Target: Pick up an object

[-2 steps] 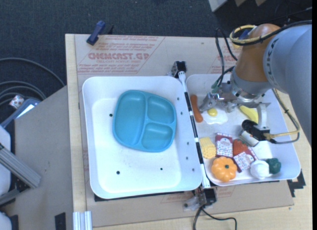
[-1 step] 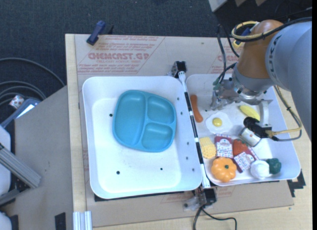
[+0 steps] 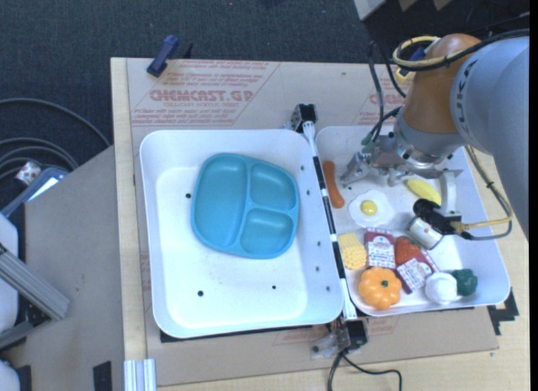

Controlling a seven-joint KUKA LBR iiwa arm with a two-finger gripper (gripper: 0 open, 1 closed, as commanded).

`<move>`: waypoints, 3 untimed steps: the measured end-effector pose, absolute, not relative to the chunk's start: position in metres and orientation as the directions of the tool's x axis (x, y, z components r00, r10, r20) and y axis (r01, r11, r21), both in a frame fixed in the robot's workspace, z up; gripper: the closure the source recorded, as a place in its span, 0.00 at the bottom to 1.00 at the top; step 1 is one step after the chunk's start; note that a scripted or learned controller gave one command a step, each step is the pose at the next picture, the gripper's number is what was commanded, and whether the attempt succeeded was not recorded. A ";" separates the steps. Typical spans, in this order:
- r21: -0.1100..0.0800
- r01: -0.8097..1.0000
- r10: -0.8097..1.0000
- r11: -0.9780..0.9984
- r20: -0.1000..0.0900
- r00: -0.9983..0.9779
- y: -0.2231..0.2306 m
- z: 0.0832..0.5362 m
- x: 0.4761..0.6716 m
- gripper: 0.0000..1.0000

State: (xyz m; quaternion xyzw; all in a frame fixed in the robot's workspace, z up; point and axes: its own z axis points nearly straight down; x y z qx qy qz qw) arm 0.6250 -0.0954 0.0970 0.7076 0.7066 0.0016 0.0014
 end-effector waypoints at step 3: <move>0.001 1.000 1.000 0.001 0.000 -0.001 -0.095 0.085 0.665 0.00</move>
